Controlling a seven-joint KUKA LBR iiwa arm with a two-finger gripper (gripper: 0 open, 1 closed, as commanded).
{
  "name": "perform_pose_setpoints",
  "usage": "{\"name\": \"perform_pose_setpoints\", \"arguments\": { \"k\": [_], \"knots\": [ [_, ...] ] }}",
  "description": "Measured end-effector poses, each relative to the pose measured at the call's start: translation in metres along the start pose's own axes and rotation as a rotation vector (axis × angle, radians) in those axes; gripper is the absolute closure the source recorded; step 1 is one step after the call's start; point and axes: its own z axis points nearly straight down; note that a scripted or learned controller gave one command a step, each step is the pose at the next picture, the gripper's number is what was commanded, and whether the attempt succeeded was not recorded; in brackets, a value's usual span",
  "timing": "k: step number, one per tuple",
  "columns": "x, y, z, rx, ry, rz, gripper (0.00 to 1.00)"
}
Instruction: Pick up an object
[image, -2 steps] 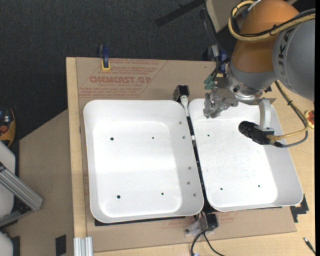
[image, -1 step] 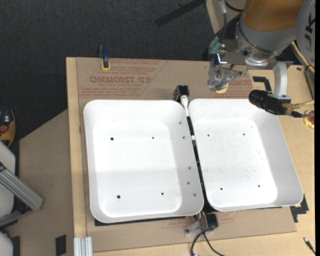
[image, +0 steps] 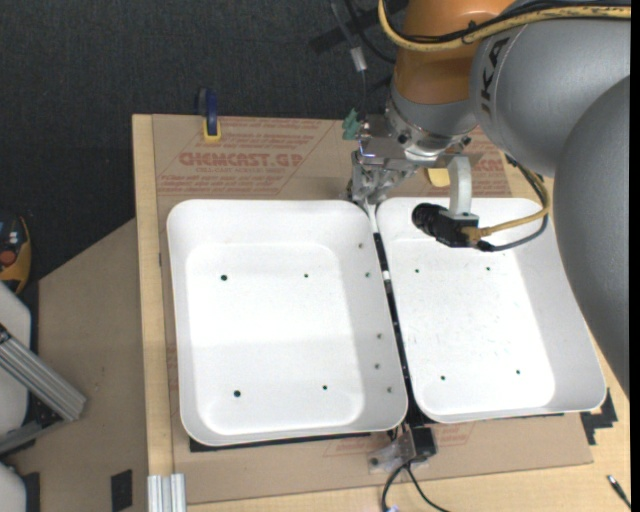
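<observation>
My gripper (image: 366, 190) hangs at the far end of the bench, right over the seam where the left bin (image: 190, 300) and the right bin (image: 560, 330) meet, close to their back rims. I see nothing held under it. No loose object shows on the white floor of either bin; the arm covers the right bin's far right corner.
The bins sit on a brown board (image: 260, 150) with red lettering. A blue and yellow clamp (image: 208, 112) stands at the board's far left edge. The big grey arm (image: 570, 90) fills the upper right. A cable and plug (image: 410, 450) lie at the front.
</observation>
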Motion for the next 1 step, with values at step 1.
{"name": "perform_pose_setpoints", "arguments": {
  "k": [1],
  "knots": [
    [-0.0114,-0.0176,-0.0388,-0.014,0.000,0.005,1.00]
  ]
}}
